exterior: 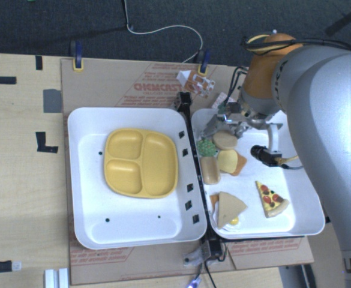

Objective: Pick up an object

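- a grey arm with an orange band reaches in from the desk's right side, its hand point(228, 120) low over the far-left part of the right bin point(301, 221).
- whether the hand is apart, together or clamped on anything i cannot tell; the metal parts blur against the white bin.
- the nearest candidate, a tan round bun point(225, 140), lies just on the near side of the hand, toward the desk's front edge, close enough that they may be touching.
- a green toy point(206, 147) sits just beside the bun, against the wall shared with the left bin.
- a yellow-orange piece point(230, 161) and a pale bread stick point(210, 170) lie a little further toward the front.
- a tan wedge point(229, 207) and a pizza slice point(270, 199) rest near the right bin's front edge, well apart from the hand.
- the left bin point(85, 221) carries a yellow divided plate point(141, 163).
- my judgement: the move turns on a short drop toward the front, onto the bun.
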### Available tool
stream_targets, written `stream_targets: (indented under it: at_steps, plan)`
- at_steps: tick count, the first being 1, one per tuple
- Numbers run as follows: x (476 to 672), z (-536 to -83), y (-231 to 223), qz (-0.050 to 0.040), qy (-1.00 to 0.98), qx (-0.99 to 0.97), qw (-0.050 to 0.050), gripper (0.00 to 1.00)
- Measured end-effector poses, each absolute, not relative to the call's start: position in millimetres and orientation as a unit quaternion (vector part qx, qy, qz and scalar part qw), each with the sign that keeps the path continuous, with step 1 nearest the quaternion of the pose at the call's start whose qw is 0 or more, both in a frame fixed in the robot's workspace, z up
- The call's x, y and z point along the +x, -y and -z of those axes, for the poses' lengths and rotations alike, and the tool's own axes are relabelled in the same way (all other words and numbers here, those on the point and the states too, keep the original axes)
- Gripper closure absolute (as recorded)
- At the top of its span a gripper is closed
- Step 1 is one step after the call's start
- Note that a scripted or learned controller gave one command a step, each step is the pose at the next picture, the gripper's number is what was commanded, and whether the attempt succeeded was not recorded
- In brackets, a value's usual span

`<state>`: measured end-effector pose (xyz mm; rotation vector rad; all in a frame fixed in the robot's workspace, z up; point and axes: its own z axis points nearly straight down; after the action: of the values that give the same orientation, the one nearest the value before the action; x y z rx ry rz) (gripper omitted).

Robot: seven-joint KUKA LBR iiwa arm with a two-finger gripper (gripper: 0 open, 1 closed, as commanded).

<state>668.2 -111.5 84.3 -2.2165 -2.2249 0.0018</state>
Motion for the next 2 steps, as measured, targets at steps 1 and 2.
stream_targets:
  at_steps: [1, 2]
  plan:
    - [668.3, -94.2, 113.1, -0.0009, 0.708, -0.706, 0.0, 1.0]
    - [668.1, -93.9, 113.2, -0.0014, 0.708, -0.706, 0.0, 0.0]
